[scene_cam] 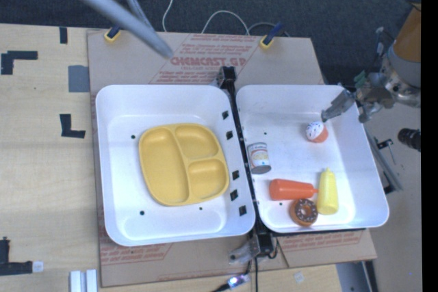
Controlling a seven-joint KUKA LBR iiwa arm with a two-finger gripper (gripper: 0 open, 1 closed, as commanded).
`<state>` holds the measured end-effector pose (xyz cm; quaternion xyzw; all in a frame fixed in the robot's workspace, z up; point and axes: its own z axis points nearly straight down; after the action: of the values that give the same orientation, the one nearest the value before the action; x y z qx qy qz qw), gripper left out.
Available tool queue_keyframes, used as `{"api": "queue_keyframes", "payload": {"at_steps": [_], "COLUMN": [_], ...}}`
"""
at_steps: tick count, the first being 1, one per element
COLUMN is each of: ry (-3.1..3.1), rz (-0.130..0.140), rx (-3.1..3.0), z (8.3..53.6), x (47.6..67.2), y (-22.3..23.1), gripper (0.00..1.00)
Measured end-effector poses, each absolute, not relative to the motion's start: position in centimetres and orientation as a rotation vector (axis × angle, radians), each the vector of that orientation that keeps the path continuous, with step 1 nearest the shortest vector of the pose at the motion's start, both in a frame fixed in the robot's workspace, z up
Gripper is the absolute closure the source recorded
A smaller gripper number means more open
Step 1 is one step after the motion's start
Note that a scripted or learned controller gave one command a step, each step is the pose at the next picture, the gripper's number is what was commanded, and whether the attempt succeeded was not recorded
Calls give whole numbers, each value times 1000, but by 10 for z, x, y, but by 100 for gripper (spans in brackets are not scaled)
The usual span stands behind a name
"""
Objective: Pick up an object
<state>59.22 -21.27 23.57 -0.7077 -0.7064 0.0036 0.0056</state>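
**Arm waits at the rim with five things to choose from**

Here we are, looking down on both bins. The gripper [349,106] hangs over the right bin [287,98], at about two o'clock of its floor, close to the far right rim. Its two fingers look spread apart with nothing between them, though from this slant that's my reading rather than a certainty.

Nearest to it is a small white-and-orange ball [315,132], sitting just down and left of the fingertips, at about seven o'clock from them. It looks like the natural pick. The other candidates lie further off: a small can [259,158] against the divider at nine o'clock of the bin, then a carrot [291,189], a yellow bottle [328,191] and a doughnut [304,212] packed together at about five o'clock, touching or nearly so.

The left bin [113,147] carries a yellow divided plate [183,163], well away from the action.

To do this well, I'd say go for the ball: it stands apart from everything else. Centre the fingers squarely over it before coming down, because a round thing will likely roll out of an off-centre squeeze. The crowded corner looks riskier, since a finger could land on a neighbour.
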Motion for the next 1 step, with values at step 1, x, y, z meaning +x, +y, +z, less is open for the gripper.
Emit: {"api": "queue_keyframes", "payload": {"at_steps": [1], "ry": [-2223], "rz": [2], "rx": [-2219], "z": [242], "x": [595], "y": [-212], "gripper": [0]}}
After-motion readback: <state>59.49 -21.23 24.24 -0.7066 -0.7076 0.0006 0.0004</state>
